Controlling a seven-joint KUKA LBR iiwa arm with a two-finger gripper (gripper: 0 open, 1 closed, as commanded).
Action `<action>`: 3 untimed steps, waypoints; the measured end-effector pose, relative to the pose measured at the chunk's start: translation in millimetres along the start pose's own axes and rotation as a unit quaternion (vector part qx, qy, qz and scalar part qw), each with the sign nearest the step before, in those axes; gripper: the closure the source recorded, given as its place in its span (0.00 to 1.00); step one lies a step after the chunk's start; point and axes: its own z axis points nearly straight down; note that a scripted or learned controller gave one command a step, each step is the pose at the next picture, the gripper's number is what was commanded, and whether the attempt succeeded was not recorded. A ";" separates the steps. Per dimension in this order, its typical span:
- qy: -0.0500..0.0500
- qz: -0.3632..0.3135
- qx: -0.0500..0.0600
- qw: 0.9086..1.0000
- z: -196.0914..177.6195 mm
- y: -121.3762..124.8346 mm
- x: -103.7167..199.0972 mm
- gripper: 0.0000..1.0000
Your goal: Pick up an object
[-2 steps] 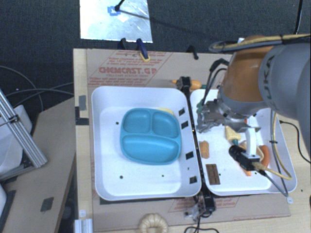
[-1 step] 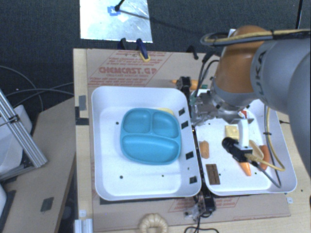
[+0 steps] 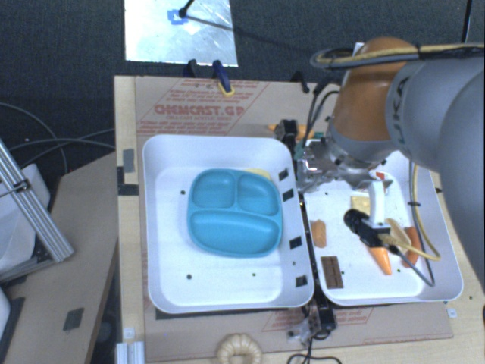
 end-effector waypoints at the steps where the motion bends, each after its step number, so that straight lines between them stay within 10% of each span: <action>1: 0.001 0.000 0.000 1.000 -14.1 -5.3 4.0 1.00; 3: 0.001 0.000 0.000 1.000 -12.7 -8.1 12.2 1.00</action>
